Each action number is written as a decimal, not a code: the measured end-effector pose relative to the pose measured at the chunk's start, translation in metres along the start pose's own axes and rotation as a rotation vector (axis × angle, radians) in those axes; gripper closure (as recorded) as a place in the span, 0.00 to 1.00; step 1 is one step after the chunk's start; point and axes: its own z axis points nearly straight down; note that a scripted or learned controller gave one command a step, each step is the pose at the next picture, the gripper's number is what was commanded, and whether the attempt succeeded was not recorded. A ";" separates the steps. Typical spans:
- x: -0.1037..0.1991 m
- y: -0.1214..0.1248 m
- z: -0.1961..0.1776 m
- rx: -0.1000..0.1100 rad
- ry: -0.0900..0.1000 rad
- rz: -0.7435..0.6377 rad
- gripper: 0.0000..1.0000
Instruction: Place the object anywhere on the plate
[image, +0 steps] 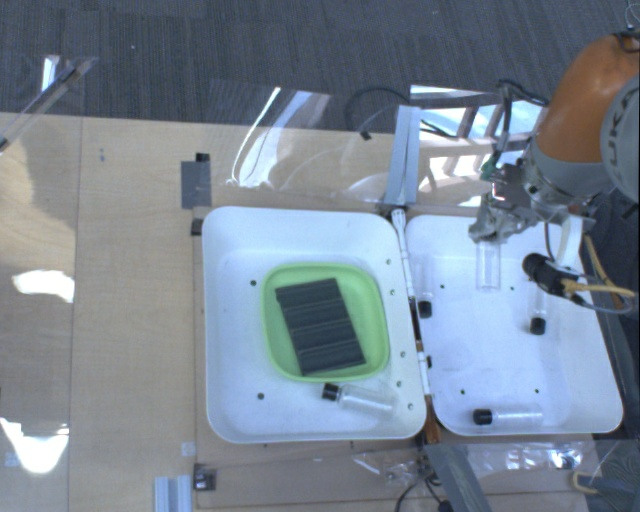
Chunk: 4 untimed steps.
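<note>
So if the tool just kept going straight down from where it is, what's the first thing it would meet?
Most likely the clear vial lying on the floor of the right bin, directly under the tool. Depth is hard to judge from this slanted view, so it could land on bare bin floor just beside the vial.

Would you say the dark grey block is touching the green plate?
Touching: the camera view shows the dark grey block lying flat inside the green plate.

I watch through one fixed camera mounted above the counter (110, 300), looking down at a slant from far enough back to take in both white bins: the left bin (225, 330) and the right bin (590, 390). The arm (590, 100) enters from my view's right, at the top corner.
</note>
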 end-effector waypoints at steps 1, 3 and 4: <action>0.062 -0.099 0.030 0.006 -0.001 -0.102 1.00; 0.180 -0.098 0.039 0.006 0.001 -0.310 1.00; 0.179 -0.098 0.039 0.006 0.001 -0.309 0.00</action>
